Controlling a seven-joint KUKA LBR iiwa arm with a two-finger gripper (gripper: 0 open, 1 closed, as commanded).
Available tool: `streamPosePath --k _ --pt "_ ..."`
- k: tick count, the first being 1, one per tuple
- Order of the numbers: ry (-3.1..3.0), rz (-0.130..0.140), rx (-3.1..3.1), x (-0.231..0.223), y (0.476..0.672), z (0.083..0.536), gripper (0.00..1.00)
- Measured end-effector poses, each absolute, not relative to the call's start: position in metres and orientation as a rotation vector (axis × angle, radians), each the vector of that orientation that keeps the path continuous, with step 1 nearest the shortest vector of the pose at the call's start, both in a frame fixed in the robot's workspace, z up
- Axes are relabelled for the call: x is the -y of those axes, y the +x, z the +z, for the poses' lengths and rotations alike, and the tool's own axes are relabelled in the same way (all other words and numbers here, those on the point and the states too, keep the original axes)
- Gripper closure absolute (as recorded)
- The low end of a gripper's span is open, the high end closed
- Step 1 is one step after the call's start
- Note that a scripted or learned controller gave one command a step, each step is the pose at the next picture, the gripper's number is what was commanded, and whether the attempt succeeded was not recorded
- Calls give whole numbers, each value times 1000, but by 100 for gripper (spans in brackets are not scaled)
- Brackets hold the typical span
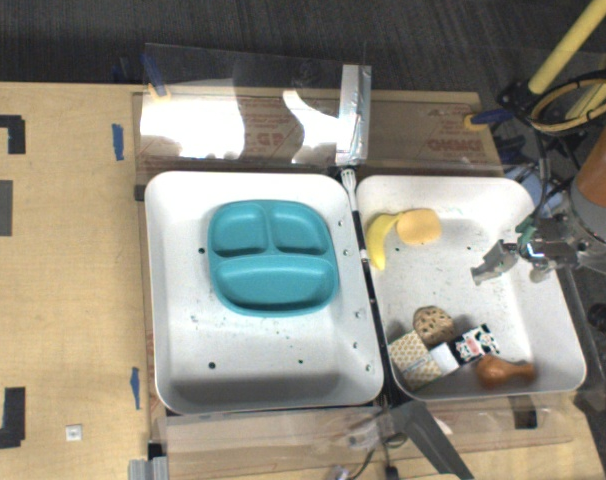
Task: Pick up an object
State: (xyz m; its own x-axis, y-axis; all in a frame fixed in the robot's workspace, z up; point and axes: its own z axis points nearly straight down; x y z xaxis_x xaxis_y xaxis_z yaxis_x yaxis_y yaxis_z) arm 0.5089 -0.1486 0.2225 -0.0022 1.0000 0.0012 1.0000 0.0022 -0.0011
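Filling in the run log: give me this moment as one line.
arm: over right bin | gripper: above bare floor, holding nothing | banana: by left wall | teal tray: left bin

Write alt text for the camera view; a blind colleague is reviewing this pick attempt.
A grey robot arm's gripper hangs over the right bin, which holds a banana, a round yellow item and a cluster of small objects near its front edge. The left bin holds a teal divided plate.

bins [173, 368]: 2 | teal tray [273, 256]: 1 | banana [380, 238]: 1
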Motion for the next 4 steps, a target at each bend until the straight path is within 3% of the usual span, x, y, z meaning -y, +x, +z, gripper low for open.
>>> streamPosePath --k 1,2,3,4 --pt "-2123 -6 2328 158 484 97 0" --pt "-1719 -9 2653 99 494 92 0" --pt "-1797 -11 2594 103 565 91 0" --pt "-1796 -19 2596 101 567 103 100"
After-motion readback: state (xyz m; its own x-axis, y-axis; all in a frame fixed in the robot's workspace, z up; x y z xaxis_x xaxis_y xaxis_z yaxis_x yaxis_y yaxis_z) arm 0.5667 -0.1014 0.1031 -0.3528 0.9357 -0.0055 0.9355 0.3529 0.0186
